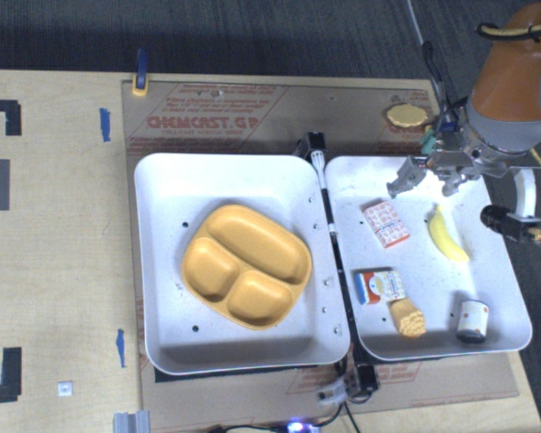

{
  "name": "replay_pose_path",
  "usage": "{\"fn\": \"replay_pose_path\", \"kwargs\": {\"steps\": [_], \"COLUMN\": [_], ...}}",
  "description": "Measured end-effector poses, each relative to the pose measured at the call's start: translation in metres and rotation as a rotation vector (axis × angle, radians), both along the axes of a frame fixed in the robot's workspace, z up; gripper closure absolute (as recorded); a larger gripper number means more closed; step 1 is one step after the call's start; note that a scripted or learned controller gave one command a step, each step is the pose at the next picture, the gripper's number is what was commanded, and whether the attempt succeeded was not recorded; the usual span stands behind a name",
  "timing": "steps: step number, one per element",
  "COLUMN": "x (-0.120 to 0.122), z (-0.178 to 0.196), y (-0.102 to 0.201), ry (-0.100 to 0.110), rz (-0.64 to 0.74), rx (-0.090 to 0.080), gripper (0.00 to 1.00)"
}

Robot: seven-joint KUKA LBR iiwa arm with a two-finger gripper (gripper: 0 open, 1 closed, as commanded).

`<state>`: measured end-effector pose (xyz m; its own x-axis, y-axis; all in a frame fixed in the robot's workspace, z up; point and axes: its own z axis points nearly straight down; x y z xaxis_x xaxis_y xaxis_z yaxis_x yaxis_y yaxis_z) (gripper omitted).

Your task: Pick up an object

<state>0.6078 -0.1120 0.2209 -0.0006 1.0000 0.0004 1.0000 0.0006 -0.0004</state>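
My gripper hangs over the back of the right bin, fingers spread apart and nothing between them. Below it in the bin lie a red-and-white patterned packet and a yellow banana. Nearer the front are a small carton with a red and blue label, a tan biscuit-like piece touching it, and a small grey-and-white can at the front right.
The left bin holds a yellow three-compartment tray. A round tan disc lies on the cardboard behind the right bin. The arm's orange band is at the upper right.
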Motion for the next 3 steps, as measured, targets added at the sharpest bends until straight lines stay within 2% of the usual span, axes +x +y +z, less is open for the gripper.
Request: {"fn": "replay_pose_path", "kwargs": {"steps": [1, 2, 3], "x": [-0.018, -0.017, -0.085], "z": [-0.135, -0.124, -0.036], "y": [-0.011, -0.011, 0.043], "ry": [-0.003, -0.008, 0.001], "rz": [-0.001, -0.002, 0.001], "rx": [-0.001, -0.003, 0.001], "gripper": [0.00, 1.00, 1.00]}}
